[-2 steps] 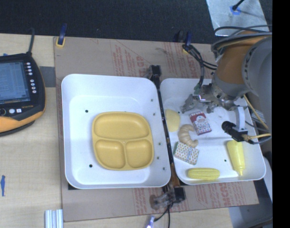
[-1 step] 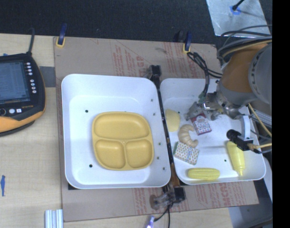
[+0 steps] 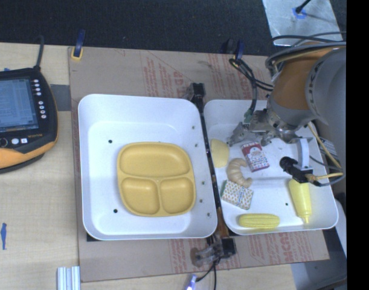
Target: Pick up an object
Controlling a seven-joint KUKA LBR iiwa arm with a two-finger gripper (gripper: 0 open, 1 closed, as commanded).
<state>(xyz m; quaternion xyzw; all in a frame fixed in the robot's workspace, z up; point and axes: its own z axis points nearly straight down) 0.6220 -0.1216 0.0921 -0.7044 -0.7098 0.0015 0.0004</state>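
The right bin (image 3: 275,225) holds several small objects. A red and white box (image 3: 255,157) lies near its middle, with a croissant (image 3: 238,171) just left of it. A checkered cracker pack (image 3: 237,194) sits below the croissant, and a corn cob (image 3: 259,221) lies at the front. A yellow mustard bottle (image 3: 301,199) is at the right, and a pale yellow piece (image 3: 218,153) leans at the left wall. My gripper (image 3: 252,132) hangs over the bin's back part, just above the red and white box.
The left bin (image 3: 93,162) holds a yellow divided tray (image 3: 155,177). A teach pendant (image 3: 18,116) lies on the bench at far left. The grey arm with its orange band (image 3: 296,83) and cables covers the right bin's back right corner.
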